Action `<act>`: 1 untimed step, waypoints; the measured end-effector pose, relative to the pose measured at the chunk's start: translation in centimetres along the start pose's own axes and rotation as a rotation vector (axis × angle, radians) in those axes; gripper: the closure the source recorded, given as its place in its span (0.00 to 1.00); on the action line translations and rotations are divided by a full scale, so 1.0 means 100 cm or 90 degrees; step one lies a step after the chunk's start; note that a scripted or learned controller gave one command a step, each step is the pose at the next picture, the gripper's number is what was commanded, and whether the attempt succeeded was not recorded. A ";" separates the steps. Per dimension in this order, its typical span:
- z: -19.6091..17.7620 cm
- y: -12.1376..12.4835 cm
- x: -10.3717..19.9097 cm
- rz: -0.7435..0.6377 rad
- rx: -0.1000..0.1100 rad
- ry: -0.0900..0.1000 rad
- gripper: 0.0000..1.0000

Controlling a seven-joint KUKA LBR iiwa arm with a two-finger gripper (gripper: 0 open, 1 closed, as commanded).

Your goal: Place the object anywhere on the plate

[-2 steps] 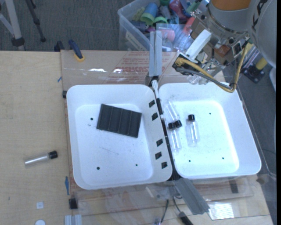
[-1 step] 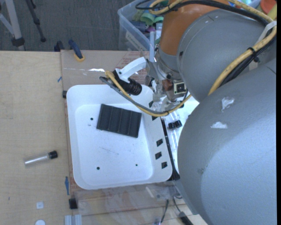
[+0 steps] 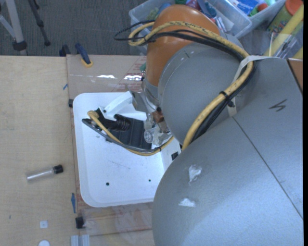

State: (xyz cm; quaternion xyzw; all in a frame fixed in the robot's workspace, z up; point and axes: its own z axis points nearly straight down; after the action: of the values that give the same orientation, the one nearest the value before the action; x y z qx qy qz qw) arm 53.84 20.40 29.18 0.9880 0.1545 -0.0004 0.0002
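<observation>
1. Judging from the camera view, most of the frame is blocked by the grey arm; no plate or task object can be made out, so their location cannot be told.
2. Gripper is seen low over the white bin; whether it is open or closed cannot be told.
3. Advised: wrist to be lifted clear before any placing is confirmed; yellow cable looped beneath could snag.
4. Farther off: a small vial on the bench; clutter boxes behind.

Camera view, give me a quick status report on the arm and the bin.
Gripper low over the white bin, fingers hidden. Arm blocks the bin's right side. Small tube lies on the bench, left of bin.
</observation>
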 end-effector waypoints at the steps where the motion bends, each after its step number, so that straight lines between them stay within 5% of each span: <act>1: 0.125 -0.033 -0.044 0.073 0.000 -0.001 1.00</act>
State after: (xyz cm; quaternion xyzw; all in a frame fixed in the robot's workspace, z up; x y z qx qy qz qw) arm 48.66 22.21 16.65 0.9952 0.0977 -0.0009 0.0006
